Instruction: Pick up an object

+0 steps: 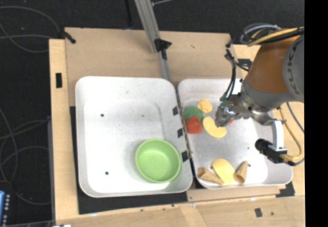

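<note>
My gripper [224, 116] hovered just above the yellow curved plastic banana [214, 128]; its opening I couldn't tell. Descending squarely seemed wisest.

Bowl [158, 160] in left bin [102, 93]; several small items, perhaps toy food [215, 127], in right bin [256, 141].

Open floor [241, 144] between 2 toy clusters

No legible text, labels, brand marks, numbers or signs on any surface, faint dark marking on the grey arm housing [299, 69] cut off at the frame edge and too blurred to read
</note>
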Action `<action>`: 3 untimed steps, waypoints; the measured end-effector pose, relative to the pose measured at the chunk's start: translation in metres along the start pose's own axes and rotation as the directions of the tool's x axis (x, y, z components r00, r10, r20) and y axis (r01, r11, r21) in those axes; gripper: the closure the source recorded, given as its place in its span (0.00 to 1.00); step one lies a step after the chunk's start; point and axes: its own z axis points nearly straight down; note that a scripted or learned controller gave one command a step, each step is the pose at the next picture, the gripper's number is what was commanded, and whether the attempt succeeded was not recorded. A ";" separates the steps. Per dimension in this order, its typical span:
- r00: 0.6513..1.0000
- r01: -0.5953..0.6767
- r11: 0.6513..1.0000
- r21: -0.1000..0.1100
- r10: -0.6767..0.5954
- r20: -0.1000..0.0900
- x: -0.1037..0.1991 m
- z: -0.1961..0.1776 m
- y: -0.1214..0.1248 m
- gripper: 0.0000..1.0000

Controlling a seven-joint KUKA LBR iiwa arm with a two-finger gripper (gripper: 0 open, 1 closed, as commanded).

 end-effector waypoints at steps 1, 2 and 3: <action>1.000 -0.001 1.000 0.000 0.001 0.001 -0.011 -0.055 -0.001 1.00; 1.000 0.001 1.000 0.006 -0.001 -0.001 -0.012 -0.064 0.000 1.00; 1.000 0.003 1.000 0.007 -0.003 -0.001 0.039 -0.057 0.005 1.00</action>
